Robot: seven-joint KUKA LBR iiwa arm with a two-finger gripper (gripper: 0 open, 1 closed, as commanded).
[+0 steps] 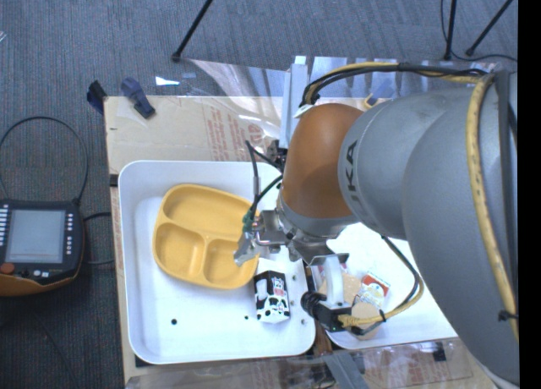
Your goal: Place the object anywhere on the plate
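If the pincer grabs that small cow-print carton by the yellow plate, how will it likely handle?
The cow-print carton looks small and boxy, so probably light. Flat sides suggest it slides rather than rolls. It looks like thin card, so a hard squeeze may dent it.

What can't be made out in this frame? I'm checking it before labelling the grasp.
- Tool: open or shut cannot be told; the arm's orange band covers most of it.
- Right bin: largely hidden under the arm; the packaged items there show only in part.
- Cow-print carton: print too small to read.
- Yellow plate: right edge hidden by the tool.
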